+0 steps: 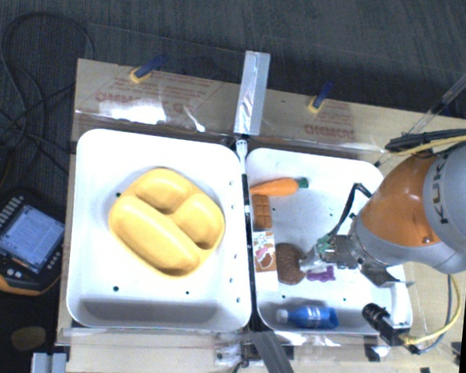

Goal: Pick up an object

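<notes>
Nearest the camera, a blue bottle [309, 317] lies on its side along the front wall of the right bin [318, 205]. I reach into this bin from the right, my grey arm with its orange band [400, 214] hanging over its right half. My jaws [324, 260] sit low near the bin's middle; whether they are open or closed I cannot tell. Just beside them on the left lies a brown, rounded object [289, 263], touching or nearly touching, not seen between them. A carrot [277, 185] lies at the back, well apart. The left bin [83, 273] holds a large yellow, lumpy object [166, 220]. Both bins rest on a pale surface [167, 100].
</notes>
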Motion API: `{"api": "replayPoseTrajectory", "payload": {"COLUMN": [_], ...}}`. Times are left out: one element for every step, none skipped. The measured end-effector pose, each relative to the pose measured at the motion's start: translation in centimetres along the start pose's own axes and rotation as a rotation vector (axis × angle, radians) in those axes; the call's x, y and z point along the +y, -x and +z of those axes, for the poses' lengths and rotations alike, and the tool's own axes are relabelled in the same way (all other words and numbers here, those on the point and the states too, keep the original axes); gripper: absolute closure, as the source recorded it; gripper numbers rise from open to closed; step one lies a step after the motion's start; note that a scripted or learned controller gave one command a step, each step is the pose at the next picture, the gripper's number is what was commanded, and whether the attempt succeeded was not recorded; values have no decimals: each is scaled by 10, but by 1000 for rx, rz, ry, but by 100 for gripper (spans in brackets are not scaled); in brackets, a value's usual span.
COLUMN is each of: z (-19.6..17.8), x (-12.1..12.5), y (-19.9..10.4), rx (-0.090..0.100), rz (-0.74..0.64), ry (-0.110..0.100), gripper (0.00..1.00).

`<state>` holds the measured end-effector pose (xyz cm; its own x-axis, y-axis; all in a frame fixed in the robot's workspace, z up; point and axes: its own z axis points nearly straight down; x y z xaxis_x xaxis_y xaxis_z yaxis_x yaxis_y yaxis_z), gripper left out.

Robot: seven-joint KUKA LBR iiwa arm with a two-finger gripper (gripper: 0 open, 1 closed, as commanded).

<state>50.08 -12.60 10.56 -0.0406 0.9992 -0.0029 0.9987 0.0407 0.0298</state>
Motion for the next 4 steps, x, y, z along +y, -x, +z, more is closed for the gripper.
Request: {"api": "replayPoseTrajectory", "payload": {"z": [14,-77,-47,16], "x": [20,-3,-19,-15], "y": [-11,-36,37,-5], "rx": [-3,-2,-9,-9], "rz": [315,212,582,664], "ry": [-17,-34,-35,-22], "gripper": [100,100,100,100]}}
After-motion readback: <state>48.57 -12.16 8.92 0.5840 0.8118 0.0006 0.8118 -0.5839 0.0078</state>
